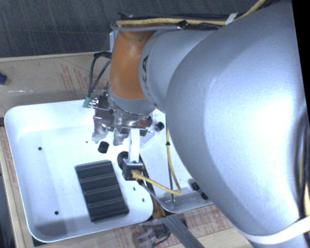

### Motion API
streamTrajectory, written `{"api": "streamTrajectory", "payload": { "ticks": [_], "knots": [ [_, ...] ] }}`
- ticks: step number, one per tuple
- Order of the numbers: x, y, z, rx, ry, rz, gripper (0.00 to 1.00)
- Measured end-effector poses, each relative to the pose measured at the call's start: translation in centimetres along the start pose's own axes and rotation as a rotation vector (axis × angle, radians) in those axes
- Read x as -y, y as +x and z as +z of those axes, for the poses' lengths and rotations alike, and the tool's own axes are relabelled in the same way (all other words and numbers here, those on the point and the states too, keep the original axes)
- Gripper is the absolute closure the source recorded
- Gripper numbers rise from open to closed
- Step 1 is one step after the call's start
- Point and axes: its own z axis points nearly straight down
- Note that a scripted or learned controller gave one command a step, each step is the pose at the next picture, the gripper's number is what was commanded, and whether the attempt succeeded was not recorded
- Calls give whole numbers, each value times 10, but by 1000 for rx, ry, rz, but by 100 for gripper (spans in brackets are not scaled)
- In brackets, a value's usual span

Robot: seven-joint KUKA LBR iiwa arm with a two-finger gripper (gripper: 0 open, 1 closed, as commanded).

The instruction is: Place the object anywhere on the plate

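Gripper [110, 134] hangs low over the white bin [46, 165] that holds a black ribbed slab [101, 190], and sits just past the slab's far short end, a little toward the arm's side. Its metal body is seen from above and hides what lies under it, so I cannot tell how far open it is. Nothing can be seen in its hold.

The slab lies flat on the bin floor near the bin's near wall, with its long sides running away from the camera. It is apart from the gripper. It is the one loose thing to be seen, and I take it to be the task's thing, though it could as well be meant as the plate. I can make out no other plate. Beyond the slab, on the arm's side, a corner of the second bin [176, 205] peeks out from under the big grey arm [242, 125].

If the slab is to be picked up, the step in hand looks like the approach. To do it well, bring the gripper back over the slab's middle, turn it to close across the narrow width, and go down straight. A flat, low piece gives little edge to catch, so a grip near one end would likely let it tilt or slip.
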Motion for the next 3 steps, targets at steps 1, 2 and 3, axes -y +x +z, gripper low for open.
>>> {"api": "streamTrajectory", "payload": {
  "ticks": [1,2,3],
  "knots": [
    [20,-60,12,-1,0,-271,100],
    [-41,11,-51,-3,-5,-255,100],
    [70,-48,-22,-1,-2,-389,100]
  ]
}}
